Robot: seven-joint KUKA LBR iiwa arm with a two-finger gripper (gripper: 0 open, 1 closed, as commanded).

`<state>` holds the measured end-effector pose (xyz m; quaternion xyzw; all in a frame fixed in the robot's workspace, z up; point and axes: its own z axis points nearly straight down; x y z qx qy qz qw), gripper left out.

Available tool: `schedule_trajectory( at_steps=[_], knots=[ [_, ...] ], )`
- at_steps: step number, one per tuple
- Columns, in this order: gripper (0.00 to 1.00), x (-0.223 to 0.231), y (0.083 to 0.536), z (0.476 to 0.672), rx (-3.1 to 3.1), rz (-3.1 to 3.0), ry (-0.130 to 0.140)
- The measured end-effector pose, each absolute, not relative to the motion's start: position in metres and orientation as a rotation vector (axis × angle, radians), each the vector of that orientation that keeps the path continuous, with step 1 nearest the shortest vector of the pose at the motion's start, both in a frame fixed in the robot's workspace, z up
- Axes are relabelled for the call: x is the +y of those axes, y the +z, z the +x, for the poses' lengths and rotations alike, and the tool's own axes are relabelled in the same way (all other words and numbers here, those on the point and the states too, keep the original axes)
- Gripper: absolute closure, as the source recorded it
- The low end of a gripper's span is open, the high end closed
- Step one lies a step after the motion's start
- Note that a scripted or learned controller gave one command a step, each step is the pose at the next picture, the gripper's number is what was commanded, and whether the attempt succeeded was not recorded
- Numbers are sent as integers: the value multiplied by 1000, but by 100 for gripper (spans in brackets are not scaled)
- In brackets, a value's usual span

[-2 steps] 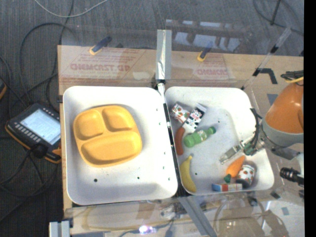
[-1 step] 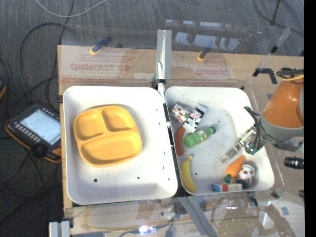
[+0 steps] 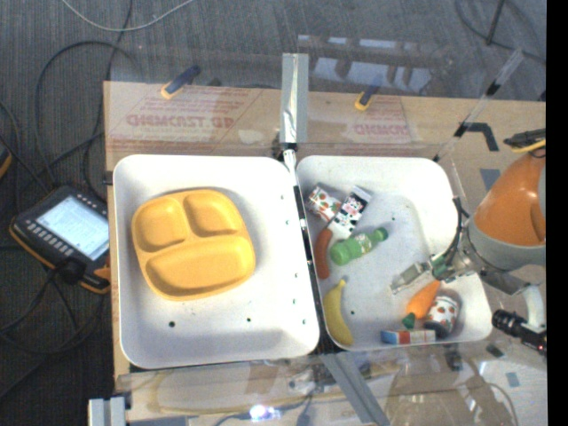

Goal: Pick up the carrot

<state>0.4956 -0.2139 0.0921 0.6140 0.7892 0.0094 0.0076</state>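
The carrot (image 3: 423,299) is orange with a green stub at its lower end. It lies tilted in the right bin (image 3: 390,193), near that bin's front right corner. My gripper (image 3: 424,273) reaches in from the right and hangs low over the carrot's upper end, touching or nearly touching it. Behind it, the arm's orange band (image 3: 515,207) rises over the bin's right rim. Nothing visibly lifts the carrot off the bin floor.
A patterned white cup (image 3: 445,313) and a blue-and-red marker (image 3: 410,335) crowd the carrot. A banana (image 3: 335,313), green bottle (image 3: 358,246), red sausage (image 3: 324,242) and two small boxes (image 3: 337,206) lie further left. The left bin (image 3: 142,327) holds a yellow divided plate (image 3: 193,242).
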Motion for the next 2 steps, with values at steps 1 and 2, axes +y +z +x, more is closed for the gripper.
schedule_trajectory(
  at_steps=[1, 2],
  knots=[
    [0, -210, 93, 499, 2160, 2265, 41],
    [0, -203, 94, 497, 1937, 2457, 39]
  ],
)
